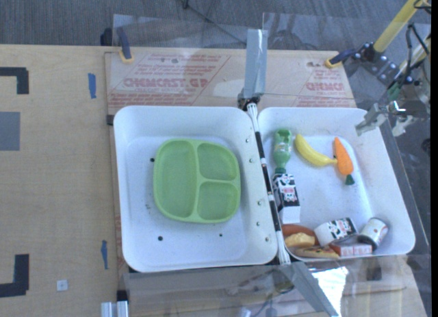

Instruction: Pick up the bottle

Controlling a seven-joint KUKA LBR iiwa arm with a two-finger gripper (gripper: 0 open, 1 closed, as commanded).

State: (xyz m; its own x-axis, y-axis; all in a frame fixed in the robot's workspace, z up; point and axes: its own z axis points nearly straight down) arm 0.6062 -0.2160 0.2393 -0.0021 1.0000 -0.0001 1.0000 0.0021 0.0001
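The pale wooden table (55, 172) is carrying two shallow white bins side by side. The left white bin (130, 131) is holding a light green divided plastic plate (197, 180), which is playing no part in this step. The right white bin (369, 192) is holding the clutter that matters. The grey gripper (383, 113) is hanging at the far right corner of that bin, above its rim and well apart from the target; whether it is released or clenched I cannot tell from this view, and nothing is showing in its grasp. The small green plastic bottle (282, 146) is lying in the far left part of the right bin, just beside the wall that is dividing the two bins, with its length running roughly along that wall. A black-and-white carton (287, 190) is sitting just below it, seemingly touching its near end, and a yellow banana (313, 153) is lying close on its right, with an orange carrot (343, 157) beyond that. In my judgement the reach is only beginning. The arm should be travelling left across the bin and descending over the bottle's middle, closing across its narrow width. The tight spot is the wall side, so coming straight down and centring carefully is mattering most, while keeping clear of the banana.
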